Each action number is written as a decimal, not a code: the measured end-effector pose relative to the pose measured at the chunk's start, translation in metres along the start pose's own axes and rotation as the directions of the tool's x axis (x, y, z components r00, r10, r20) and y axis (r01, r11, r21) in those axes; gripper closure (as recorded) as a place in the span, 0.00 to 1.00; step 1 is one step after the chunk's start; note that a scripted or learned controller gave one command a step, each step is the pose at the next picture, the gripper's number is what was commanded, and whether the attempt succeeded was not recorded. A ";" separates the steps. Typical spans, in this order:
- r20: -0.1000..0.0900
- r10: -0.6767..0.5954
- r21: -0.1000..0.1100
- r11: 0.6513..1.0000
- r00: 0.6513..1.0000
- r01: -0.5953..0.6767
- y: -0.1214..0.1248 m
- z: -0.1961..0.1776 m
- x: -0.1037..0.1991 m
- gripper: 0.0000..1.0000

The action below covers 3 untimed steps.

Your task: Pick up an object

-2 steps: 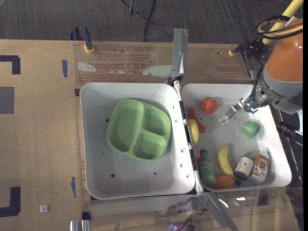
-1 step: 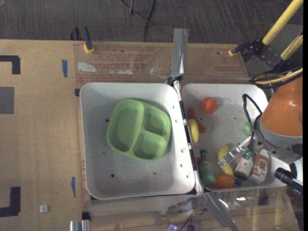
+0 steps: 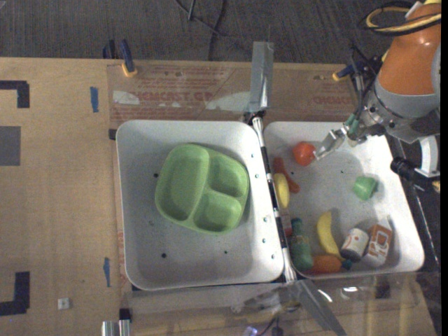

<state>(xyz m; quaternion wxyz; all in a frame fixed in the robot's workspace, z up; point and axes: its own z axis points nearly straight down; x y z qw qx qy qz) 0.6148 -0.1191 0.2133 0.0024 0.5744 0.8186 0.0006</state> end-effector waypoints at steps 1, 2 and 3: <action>0.002 0.019 -0.004 1.000 1.000 -0.019 -0.073 0.124 -0.028 0.00; 0.000 0.014 0.001 1.000 1.000 -0.014 -0.135 -0.028 -0.062 0.00; -0.003 -0.328 0.000 0.945 0.945 0.328 -0.090 0.090 -0.012 0.00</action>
